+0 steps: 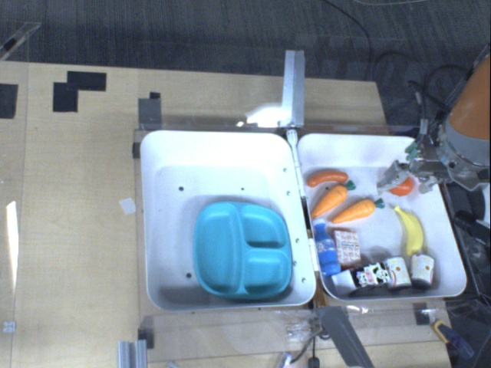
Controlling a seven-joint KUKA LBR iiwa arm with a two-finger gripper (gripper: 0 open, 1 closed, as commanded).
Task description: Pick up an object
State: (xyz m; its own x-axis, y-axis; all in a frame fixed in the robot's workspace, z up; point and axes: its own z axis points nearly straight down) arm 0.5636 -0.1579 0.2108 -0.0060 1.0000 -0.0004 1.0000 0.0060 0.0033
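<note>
The bench [69, 228] carried two white bins side by side. The left bin [165, 167] held a blue divided plate [242, 249]. The right bin [453, 271] held the small things: a banana [412, 231], two carrots [330, 200] lying close together near the dividing wall, an orange sausage [326, 178] above them, a blue bottle [326, 250], a printed packet [347, 247], and cartons [383, 274] along the near wall.

The arm [469, 121] reached in from the right, and its gripper [403, 176] hung low over the far right part of the right bin, at a small red piece [403, 185]. That piece seemed the likely target. Whether the gripper was parted or closed could not be told, nor whether it had the piece. The step looked like the grasp itself; next would be a firm close and a straight lift clear of the bin wall.
</note>
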